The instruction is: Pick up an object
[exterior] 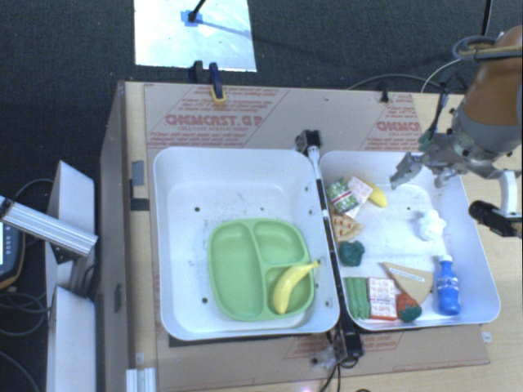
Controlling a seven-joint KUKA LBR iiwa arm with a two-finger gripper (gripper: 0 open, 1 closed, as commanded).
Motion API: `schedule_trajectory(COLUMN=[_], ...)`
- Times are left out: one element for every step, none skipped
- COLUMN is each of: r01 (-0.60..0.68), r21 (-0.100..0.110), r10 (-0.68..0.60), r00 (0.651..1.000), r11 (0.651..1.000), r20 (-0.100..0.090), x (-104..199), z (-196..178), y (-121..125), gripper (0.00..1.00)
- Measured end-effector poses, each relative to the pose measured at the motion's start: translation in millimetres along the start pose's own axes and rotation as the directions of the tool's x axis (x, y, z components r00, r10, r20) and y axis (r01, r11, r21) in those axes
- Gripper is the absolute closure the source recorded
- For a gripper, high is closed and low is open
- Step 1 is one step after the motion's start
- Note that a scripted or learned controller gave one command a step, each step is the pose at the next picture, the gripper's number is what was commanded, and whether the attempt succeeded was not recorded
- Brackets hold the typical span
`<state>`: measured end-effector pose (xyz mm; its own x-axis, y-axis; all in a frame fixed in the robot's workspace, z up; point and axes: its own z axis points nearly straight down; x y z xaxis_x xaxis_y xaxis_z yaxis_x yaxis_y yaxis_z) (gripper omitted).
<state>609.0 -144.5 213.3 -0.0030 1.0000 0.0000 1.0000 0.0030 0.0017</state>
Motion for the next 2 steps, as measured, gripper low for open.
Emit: schedule_trajectory(r01=[-0.003, -0.002], r21=[0.003, 0.0], r10=[0.003, 0.002], r00=[1.0, 1.0], r11=[1.0, 1.0], r20=[0.001, 0.001], x=[-61, -62], z=[81, 40], y=[-45, -102], gripper=[0.0, 0.0])
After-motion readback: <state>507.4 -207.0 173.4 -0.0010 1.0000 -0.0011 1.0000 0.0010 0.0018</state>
